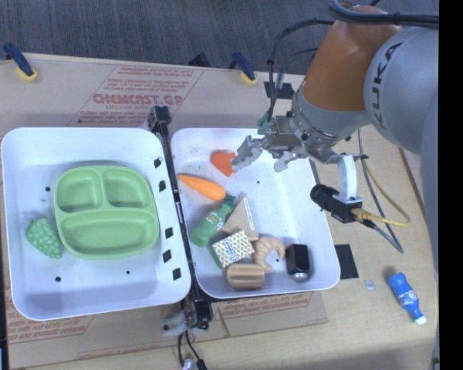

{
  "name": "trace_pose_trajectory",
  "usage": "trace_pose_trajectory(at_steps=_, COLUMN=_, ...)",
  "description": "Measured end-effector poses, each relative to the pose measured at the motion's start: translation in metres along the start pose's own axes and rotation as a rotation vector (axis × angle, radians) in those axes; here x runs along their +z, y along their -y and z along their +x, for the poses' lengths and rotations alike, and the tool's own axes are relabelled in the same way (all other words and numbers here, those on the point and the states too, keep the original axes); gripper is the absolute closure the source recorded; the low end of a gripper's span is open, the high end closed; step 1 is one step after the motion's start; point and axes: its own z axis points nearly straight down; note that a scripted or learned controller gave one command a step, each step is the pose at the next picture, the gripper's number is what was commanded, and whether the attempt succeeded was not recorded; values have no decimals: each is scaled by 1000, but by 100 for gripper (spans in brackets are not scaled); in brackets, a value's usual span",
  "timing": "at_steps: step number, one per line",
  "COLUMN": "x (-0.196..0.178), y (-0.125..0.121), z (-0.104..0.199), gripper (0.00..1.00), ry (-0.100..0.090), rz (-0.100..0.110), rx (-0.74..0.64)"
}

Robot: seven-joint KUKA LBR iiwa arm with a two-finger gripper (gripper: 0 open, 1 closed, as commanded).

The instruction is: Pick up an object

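Now, pincer (264,154) fingers spread open, nothing held, above right bin (315,226), beside red piece (222,160).

Even, bright overhead light; soft, low-resolution frame.
The white bins (31,284) showed mild glare, shadows fell short and soft beneath the green tray (106,210), and fine detail was slightly blurred throughout.
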Motion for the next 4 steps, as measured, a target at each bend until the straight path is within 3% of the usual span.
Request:
trace_pose_trajectory(at_steps=1, x=166, y=-37, z=1, gripper=0, ry=-1, rz=4, rx=202)
trace_pose_trajectory(at_steps=2, x=155, y=-37, z=1, gripper=100, ry=0, rz=4, rx=198)
trace_pose_trajectory(at_steps=3, x=155, y=-37, z=1, gripper=0, ry=0, rz=4, rx=197)
trace_pose_trajectory(at_steps=4, x=182, y=-24, z=4, gripper=0, ry=-2, rz=2, rx=50)
